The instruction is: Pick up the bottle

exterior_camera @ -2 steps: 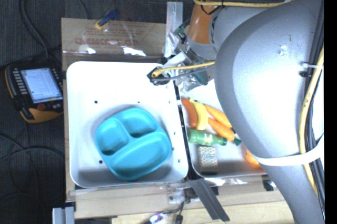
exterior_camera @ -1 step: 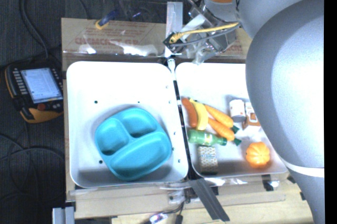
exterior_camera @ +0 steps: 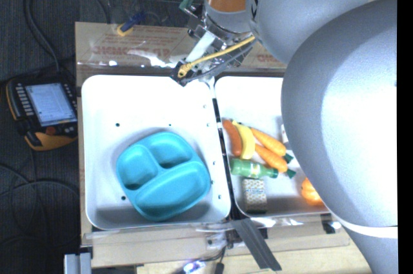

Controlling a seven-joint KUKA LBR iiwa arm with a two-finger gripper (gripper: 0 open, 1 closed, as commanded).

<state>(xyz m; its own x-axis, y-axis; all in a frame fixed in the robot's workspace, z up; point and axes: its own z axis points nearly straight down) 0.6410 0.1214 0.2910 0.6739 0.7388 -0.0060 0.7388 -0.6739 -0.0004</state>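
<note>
The bottle (exterior_camera: 251, 169) is small and green with a white label, and it lies on its side in the right bin (exterior_camera: 258, 95), near the wall between the bins. My gripper (exterior_camera: 195, 62) hangs over the back rim where the two bins meet, well behind the bottle and apart from it. A yellow cable runs across the wrist. The arm's large grey body covers the right part of the right bin.
Orange carrots (exterior_camera: 270, 145) and a yellow banana (exterior_camera: 245, 139) lie just behind the bottle. A speckled sponge (exterior_camera: 254, 193) sits in front of it, and an orange item (exterior_camera: 310, 192) peeks from under the arm. A blue divided plate (exterior_camera: 164, 174) rests in the left bin (exterior_camera: 110, 105).
</note>
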